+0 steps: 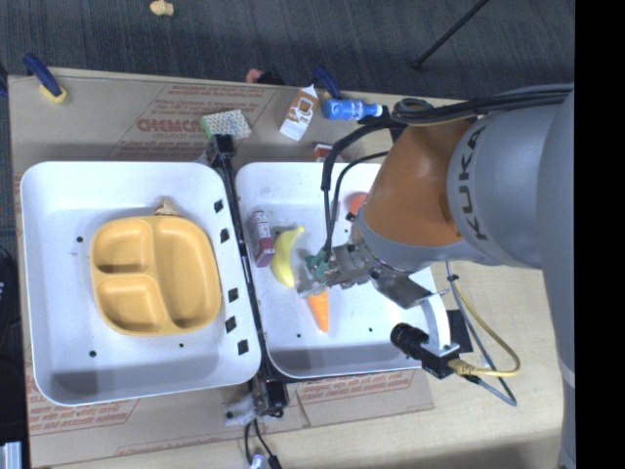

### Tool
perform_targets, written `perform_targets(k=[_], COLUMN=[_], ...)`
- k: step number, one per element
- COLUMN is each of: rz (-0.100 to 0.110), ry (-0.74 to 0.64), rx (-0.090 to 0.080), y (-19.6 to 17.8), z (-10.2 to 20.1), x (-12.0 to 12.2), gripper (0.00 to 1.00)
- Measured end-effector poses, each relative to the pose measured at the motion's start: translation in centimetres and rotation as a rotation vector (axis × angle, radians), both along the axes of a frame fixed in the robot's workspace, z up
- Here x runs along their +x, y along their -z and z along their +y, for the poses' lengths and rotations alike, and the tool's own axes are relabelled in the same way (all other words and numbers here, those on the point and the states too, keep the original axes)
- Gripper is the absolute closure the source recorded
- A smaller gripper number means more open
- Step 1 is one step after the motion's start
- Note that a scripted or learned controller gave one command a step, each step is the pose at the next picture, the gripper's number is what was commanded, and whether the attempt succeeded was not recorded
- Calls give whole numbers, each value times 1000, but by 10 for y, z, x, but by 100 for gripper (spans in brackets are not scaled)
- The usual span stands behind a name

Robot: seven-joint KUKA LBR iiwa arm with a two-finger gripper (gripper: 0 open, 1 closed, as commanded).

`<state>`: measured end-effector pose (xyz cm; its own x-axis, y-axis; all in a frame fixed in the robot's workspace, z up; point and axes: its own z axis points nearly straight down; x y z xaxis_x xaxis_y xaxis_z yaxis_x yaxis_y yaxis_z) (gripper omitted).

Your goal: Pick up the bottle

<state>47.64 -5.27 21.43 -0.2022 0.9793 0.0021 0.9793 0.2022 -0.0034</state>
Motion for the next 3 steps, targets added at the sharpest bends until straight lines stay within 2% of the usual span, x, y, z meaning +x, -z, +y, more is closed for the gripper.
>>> perform_targets(k=[1, 2, 3], rz=[-4, 0, -1], ry=[-72, -28, -183], rx=[-2, -1, 1], y=[-80, -9, 22], z=[-85, -159, -115], x=[0, -1, 0], gripper=[100, 100, 100])
